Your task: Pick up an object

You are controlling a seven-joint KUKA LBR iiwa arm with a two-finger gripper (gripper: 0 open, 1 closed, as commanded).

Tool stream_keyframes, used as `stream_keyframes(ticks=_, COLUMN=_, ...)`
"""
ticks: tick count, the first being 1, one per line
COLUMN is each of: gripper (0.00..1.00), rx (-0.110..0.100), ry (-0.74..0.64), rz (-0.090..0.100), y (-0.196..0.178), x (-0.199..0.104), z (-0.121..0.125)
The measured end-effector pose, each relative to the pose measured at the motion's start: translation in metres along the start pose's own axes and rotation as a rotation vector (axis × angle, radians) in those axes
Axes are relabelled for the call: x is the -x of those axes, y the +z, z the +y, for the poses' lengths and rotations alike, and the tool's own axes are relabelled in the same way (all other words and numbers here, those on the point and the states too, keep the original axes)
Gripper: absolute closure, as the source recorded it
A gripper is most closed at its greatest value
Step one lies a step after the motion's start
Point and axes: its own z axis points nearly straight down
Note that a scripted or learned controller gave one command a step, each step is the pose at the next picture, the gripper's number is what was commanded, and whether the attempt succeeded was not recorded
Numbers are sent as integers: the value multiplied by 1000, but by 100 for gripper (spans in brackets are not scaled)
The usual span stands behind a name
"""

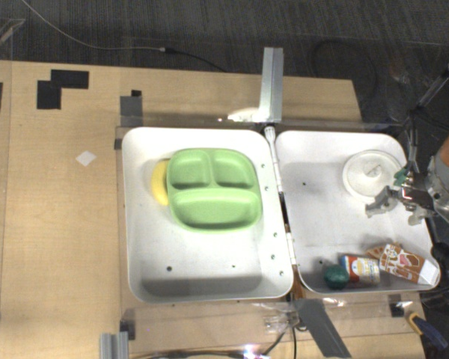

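On the wooden bench sit two shallow white bins, side by side and touching along their inner rims. Left bin: two items. One green divided plate, three compartments, lying flat in the upper half of the bin; one yellow object tucked against the plate's left edge, partly hidden under it, kind not clear. Right bin: four items counted. One round clear lid or cup near the upper right corner, pale and hard to read against the white floor. Along the lower rim, three things in a row: one dark green ball-like object at the left, one small can or bottle with a red-and-white label lying on its side just beside it, and one brown-and-white carton or packet lying at a slant at the right, its end near the bin's corner. The can touches or nearly touches the green object; cannot say which. One arm comes in from the right edge, orange band visible above the wrist. One gripper hangs over the right bin, just below and right of the clear lid, well apart from the row of three. Nothing seen between its fingers; whether they stand open or closed, cannot tell at this resolution.
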Motion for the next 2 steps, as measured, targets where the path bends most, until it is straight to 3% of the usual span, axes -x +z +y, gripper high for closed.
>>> stream_keyframes(ticks=1, gripper=0, rx=6, ry=-93, rz=-1, y=106, x=18, z=-9)
stream_keyframes(ticks=2, gripper=100, rx=13, ry=-94, rz=-4, y=94, x=19, z=-7)
